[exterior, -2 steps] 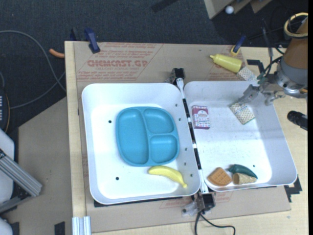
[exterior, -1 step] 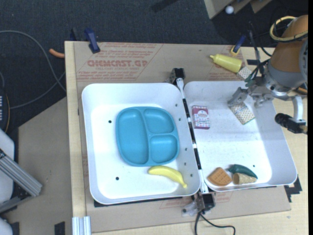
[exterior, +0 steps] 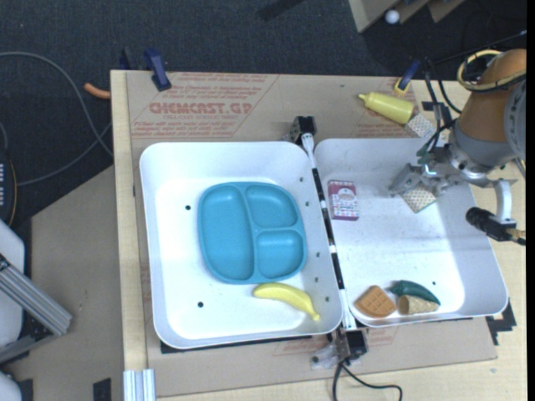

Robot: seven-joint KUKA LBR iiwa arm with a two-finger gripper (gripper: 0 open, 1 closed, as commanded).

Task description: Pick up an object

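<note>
Arm (exterior: 489, 115) low over right bin (exterior: 468, 299), wrist downward

Robotics lab: plywood worktop (exterior: 251, 98) clamped with blue clips (exterior: 156, 69) at 11 o'clock, two white bins (exterior: 167, 224), loose cables (exterior: 50, 115) over dark carpet (exterior: 209, 23), aluminium framing (exterior: 29, 295) at 8 o'clock.

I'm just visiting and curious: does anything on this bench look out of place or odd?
One thing: a yellow bottle lies on its side on the bench behind the right bin, outside both bins. The rest sits inside them, like the banana beside the blue plate.
</note>
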